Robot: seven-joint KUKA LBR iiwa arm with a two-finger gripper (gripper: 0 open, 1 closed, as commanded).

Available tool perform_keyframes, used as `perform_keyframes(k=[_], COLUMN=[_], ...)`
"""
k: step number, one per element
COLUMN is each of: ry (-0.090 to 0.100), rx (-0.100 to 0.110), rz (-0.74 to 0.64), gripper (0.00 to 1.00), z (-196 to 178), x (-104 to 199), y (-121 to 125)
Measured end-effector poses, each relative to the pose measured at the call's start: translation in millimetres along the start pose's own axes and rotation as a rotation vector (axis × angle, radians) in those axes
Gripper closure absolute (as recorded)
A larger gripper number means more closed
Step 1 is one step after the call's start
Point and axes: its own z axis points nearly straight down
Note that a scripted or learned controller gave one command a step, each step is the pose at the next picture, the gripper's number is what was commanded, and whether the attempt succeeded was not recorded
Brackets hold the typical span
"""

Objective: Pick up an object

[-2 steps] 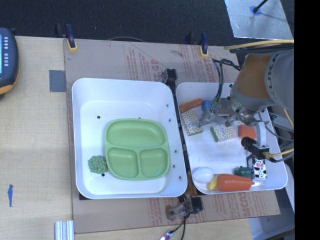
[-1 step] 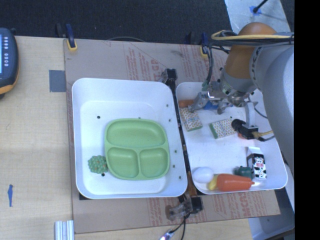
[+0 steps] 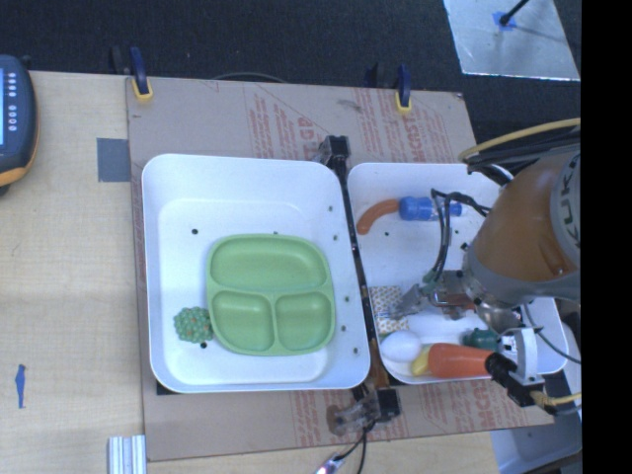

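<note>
2 bins sit on the table; the jaws (image 3: 427, 302) hang low in the right bin (image 3: 395, 188), their state impossible to tell. Just below them lies a white egg (image 3: 400, 347) beside an orange carrot (image 3: 460, 360), its long axis running left-right.

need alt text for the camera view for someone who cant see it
A grey robot arm with an orange band reaches from the right over the right white bin, which holds an orange carrot-shaped toy, a white egg-shaped object and an orange-and-blue tool. The left white bin holds a green divided plate beside a small green bumpy ball.
</note>
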Motion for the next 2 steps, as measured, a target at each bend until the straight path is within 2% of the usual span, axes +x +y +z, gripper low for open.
perform_keyframes(k=[1,2], ry=[-0.005,0.013], rx=[-0.015,-0.01], rz=[-0.007,-0.01], gripper=[0.0,0.0], z=[-33.6,3.3], x=[-34.7,-79.4], y=[119.3,82.6])
